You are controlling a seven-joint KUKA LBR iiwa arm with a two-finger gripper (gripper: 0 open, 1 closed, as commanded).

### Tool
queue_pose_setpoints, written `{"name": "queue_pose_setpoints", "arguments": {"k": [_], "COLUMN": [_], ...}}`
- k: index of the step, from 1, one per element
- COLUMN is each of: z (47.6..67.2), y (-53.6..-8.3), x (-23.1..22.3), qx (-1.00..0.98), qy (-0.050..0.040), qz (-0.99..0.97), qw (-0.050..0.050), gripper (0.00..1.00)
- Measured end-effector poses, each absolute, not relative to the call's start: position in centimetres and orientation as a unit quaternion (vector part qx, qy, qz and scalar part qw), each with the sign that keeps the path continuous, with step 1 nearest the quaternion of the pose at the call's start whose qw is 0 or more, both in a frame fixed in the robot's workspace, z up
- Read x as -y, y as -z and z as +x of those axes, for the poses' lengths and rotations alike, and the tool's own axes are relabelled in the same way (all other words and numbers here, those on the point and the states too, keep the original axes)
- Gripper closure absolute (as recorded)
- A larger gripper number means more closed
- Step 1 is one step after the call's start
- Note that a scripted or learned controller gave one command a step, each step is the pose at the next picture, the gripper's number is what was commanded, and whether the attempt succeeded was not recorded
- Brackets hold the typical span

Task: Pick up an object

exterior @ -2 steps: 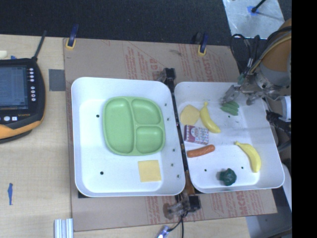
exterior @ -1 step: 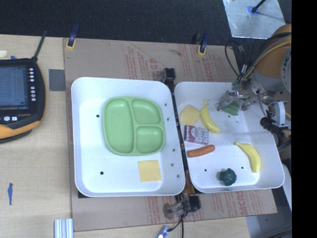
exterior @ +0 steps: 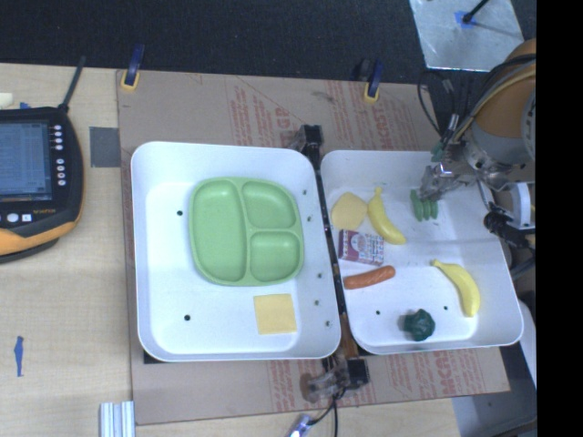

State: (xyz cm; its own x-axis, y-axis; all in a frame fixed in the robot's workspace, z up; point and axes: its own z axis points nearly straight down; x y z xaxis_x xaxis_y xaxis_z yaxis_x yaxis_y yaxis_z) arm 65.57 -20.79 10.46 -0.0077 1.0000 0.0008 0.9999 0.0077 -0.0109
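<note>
The claw [exterior: 426, 200] hangs low in the right bin [exterior: 496, 271], apparently pinching a small green object [exterior: 424, 208] between narrowly set fingers.

Two white bins sit side by side on a bench [exterior: 64, 289]. The left bin [exterior: 159, 244] holds a green divided plate [exterior: 246, 230] and a yellow cheese slice [exterior: 275, 314]. The right bin [exterior: 492, 271] holds two bananas [exterior: 384, 217] [exterior: 460, 286], a carrot [exterior: 368, 278], a small packet [exterior: 360, 245] and broccoli [exterior: 419, 324]. The end effector [exterior: 426, 198] hovers over a green object [exterior: 424, 208] near the bin's far side.
</note>
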Motion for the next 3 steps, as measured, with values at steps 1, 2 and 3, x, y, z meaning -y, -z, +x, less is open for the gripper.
{"name": "queue_pose_setpoints", "arguments": {"k": [1, 2, 3], "z": [65.5, 62.1, 62.1], "y": [-10.4, -9.1, -10.2], "x": [20.8, 21.2, 21.3], "qx": [0.71, 0.709, 0.709], "qy": [-0.0041, -0.002, -0.0027], "qz": [-0.704, -0.705, -0.705], "qw": [0.005, 0.001, 0.001], "gripper": [0.0, 0.0, 1.0]}}
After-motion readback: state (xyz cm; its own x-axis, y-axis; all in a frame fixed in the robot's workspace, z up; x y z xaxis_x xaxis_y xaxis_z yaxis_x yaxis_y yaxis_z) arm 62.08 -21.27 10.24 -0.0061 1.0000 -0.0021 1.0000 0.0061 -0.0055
